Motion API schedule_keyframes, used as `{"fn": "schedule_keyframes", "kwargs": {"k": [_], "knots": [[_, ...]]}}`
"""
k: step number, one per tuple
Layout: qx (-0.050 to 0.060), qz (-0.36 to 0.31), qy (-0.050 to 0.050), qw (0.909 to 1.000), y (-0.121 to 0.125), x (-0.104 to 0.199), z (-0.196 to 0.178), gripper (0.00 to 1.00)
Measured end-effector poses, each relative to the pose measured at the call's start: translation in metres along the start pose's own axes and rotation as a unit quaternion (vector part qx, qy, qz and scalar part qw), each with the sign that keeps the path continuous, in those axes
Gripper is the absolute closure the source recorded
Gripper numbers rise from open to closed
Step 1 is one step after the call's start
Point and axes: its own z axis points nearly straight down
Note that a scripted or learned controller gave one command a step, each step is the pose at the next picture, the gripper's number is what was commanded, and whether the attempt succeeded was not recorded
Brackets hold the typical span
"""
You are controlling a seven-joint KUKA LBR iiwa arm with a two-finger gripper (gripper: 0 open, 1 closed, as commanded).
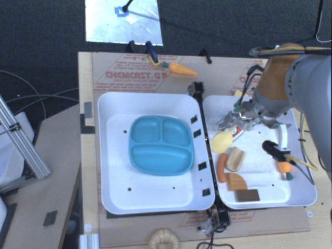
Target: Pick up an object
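Table (pixel 129 71) carries two white bins. Left bin (pixel 116 139) holds blue divided plate (pixel 160 144). Right bin (pixel 301 191), beside plate's bin: grey arm (pixel 290 82) reaches in, tool (pixel 232 121) low at bin's upper left, cannot tell its state. Just below tool: yellow lemon (pixel 221 141), bread roll (pixel 234 158), sausage (pixel 222 167), toast slice (pixel 236 181), brown block (pixel 247 195). Toy carrot (pixel 179 69) on table behind left bin.
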Motion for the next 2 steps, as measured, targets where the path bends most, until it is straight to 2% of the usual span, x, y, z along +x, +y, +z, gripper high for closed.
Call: {"fn": "schedule_keyframes", "kwargs": {"k": [1, 2], "knots": [[-0.007, 0.000, -0.002, 1.0000, 0.003, -0.001, -0.015, 1.00], [-0.002, 0.000, -0.001, 1.0000, 0.000, -0.001, -0.078, 1.00]]}}
